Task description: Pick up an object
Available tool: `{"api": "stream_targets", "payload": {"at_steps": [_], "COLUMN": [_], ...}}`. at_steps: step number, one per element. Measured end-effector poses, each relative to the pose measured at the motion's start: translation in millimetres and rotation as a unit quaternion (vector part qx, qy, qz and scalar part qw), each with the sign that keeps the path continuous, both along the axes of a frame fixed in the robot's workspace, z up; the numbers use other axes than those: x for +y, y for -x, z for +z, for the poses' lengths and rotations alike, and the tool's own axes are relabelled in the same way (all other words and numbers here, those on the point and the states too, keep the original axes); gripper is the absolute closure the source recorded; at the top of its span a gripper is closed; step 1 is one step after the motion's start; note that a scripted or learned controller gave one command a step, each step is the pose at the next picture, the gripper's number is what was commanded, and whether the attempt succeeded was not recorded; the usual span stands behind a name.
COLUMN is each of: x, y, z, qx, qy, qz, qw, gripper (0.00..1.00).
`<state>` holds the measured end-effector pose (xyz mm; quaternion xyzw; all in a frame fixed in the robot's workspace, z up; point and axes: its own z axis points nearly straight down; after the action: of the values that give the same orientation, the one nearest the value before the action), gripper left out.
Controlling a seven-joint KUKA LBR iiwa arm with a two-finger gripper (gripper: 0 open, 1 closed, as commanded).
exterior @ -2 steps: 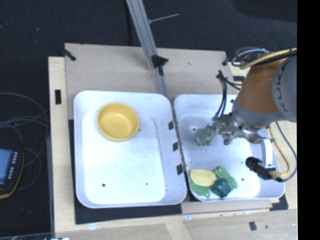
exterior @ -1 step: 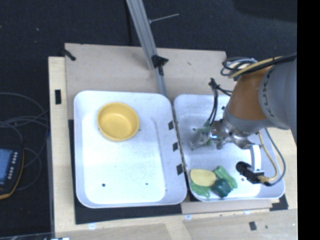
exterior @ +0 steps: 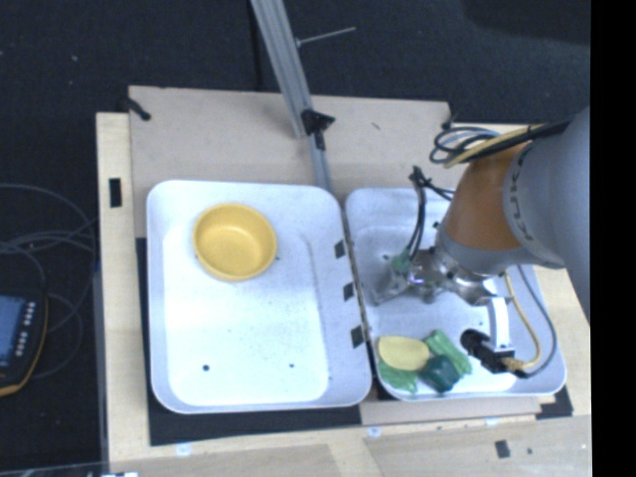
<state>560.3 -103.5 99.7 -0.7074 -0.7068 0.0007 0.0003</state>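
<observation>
**Gripper low over the right bin, cluster of small objects at its near edge**

We see the arm (exterior: 497, 212) reaching in over the right bin (exterior: 383, 222), with the gripper (exterior: 393, 281) down near that bin's left wall, about midway along it. From this angle we cannot tell whether the gripper is open or closed, and we see nothing clearly held in it.

The small objects lie together along the bin's near edge, towards its near-left corner. A yellow piece (exterior: 399, 350) sits closest to the left wall, with a pale green piece (exterior: 397, 377) touching it on the near side. Just beside them lie a green piece (exterior: 445, 347) and a dark teal piece (exterior: 438, 374), also touching. The gripper stands apart from this cluster.

In the left bin (exterior: 248, 336), a yellow bowl (exterior: 236, 241) rests upright towards the far-left corner.
</observation>
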Motion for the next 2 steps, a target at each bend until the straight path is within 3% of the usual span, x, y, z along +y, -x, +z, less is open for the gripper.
{"api": "stream_targets", "payload": {"at_steps": [1,2], "x": [0,-1], "y": [-1,1], "z": [12,74], "qx": [-0.002,-0.004], "qy": [-0.0008,0.0000], "qz": [0.000,0.000], "qw": [1.0000,1.0000], "gripper": [1.00,1.00]}}
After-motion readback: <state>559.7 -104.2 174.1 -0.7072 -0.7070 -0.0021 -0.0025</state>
